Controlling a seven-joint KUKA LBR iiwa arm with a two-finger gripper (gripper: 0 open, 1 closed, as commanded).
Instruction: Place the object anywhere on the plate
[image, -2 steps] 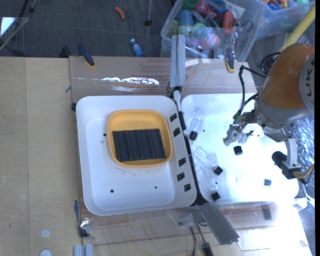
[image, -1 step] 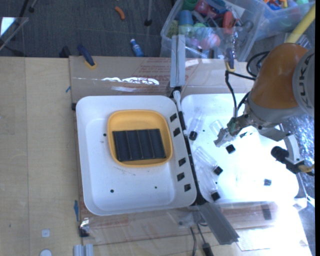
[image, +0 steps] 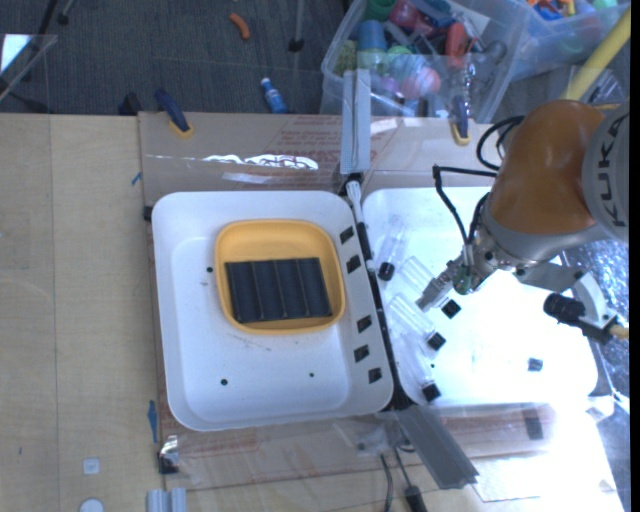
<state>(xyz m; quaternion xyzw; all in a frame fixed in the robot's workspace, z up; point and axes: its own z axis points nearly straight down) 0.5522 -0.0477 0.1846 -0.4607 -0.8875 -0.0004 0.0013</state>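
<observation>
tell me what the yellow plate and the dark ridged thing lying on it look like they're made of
The yellow plate looks like moulded plastic: uniform colour, smooth rounded rim, soft sheen. The dark ridged slab lying flat on it looks matte, perhaps rubber or plastic; parallel grooves show and no glare, but the material stays open. The left bin under them seems glossy white plastic, with smooth rounded corners.

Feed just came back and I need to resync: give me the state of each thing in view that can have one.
yellow plate: flat in the left bin, a dark ribbed block on it
dark ribbed block: lying flat on the plate
left bin: holds the plate
right bin: overexposed, contents hard to tell
gripper: low over the right bin, nothing clearly held
</observation>
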